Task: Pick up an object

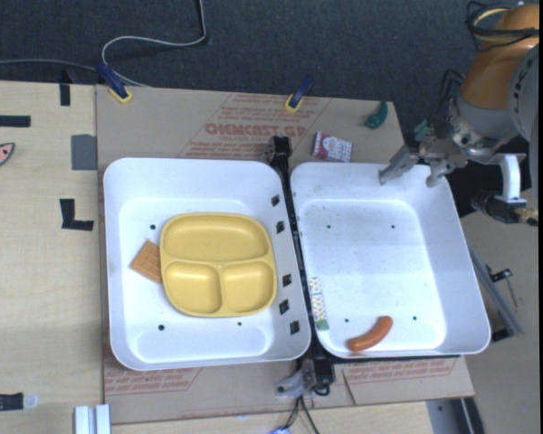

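The most likely thing to pick, a small orange sausage-shaped toy (pixel 370 334), lay curved on the floor of the right bin (pixel 452 242), close to that bin's near wall and well apart from the gripper (pixel 408 171), diagonally across the bin from it. The gripper hung over the bin's far right corner, at the rim, with its two fingers spread apart and nothing between them. Behind it the wrist rose toward the right, where the orange band (pixel 489 75) of the arm showed above the grey body.

Beyond the sausage toy, at the near left edge of the same bin, a narrow printed strip (pixel 319 302) lay along the wall, also far from the gripper. Across the hinge clips that joined the bins, the left bin (pixel 127 242) held a yellow divided plate (pixel 219 263) with three compartments, and a tan cracker-like piece (pixel 147 261) peeked out from under the plate's left edge.

Just outside the bins, to the left of the gripper on the cardboard sheet (pixel 244 120), sat a small red and white packet (pixel 331 146). A small green object (pixel 376 115) lay on the cardboard a little farther back. Two blue and yellow clamps (pixel 116 84) held the cardboard's far edge.
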`<act>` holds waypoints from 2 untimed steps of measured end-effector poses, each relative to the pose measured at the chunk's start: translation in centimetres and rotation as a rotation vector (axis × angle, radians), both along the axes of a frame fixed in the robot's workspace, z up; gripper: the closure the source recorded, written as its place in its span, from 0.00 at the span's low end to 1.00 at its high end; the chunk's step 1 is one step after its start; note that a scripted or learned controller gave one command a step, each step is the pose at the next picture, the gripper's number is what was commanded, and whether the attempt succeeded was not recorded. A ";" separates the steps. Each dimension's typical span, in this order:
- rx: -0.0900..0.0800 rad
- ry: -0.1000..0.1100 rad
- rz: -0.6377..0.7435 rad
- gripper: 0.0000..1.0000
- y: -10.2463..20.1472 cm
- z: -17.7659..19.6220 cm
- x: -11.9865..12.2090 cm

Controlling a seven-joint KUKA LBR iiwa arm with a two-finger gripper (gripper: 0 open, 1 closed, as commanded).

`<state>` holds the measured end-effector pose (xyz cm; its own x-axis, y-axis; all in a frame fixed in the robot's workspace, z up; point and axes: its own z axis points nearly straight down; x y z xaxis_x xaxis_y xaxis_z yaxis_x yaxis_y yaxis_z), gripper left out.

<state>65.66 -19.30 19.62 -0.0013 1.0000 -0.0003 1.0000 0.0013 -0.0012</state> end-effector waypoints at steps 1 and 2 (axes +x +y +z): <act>0.001 0.002 -0.001 0.00 -1.6 -9.6 -6.6; 0.000 0.000 0.000 1.00 -1.5 -8.6 -6.6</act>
